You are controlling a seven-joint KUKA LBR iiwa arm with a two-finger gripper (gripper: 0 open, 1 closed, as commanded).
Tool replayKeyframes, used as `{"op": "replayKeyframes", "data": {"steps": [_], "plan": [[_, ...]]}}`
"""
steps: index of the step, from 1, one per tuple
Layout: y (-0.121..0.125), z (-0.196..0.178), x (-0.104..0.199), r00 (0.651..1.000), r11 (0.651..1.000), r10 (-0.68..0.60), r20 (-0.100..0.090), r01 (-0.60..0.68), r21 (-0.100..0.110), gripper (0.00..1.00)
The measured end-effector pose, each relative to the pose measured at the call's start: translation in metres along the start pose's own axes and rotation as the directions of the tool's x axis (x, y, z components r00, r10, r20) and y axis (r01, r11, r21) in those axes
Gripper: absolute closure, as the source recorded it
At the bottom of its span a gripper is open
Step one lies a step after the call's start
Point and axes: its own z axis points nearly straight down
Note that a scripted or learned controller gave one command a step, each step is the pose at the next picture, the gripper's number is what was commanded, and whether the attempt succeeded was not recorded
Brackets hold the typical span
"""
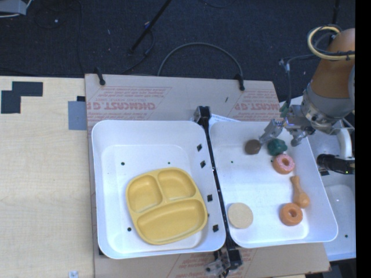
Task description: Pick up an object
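White plastic makes up both shallow bins: the left bin [110, 155] sits in the middle of the frame and the right bin [255, 172] fills the lower right. In the left bin lies a yellow plastic tray with three compartments [167, 205], toward that bin's lower half. The right bin holds a small brown rounded lump [252, 147] near its upper edge, a dark green rounded object [277, 146] just to the right of it, a pink ring-shaped doughnut toy [283, 164] below the green one, an orange bone-like stick [299, 192] further down, an orange ring-shaped doughnut toy [291, 214] at the lower right and a flat cream-coloured round disc [240, 216] at the lower left. The grey arm with its orange band [334, 68] comes in at the upper right. Its two-finger gripper [286, 133] hangs over the green object, fingers spread apart, one towards the brown lump and one to the right, with nothing between them.
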Motion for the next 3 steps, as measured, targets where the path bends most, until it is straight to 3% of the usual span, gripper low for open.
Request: {"op": "replayKeyframes", "data": {"steps": [1,3], "plan": [[0.003,-0.008,0.0,1.0,1.0,-0.002,0.003,0.002,-0.014,0.0],[0.009,0.116,-0.001,1.0,1.0,-0.005,0.001,0.005,-0.009,0.0]]}}
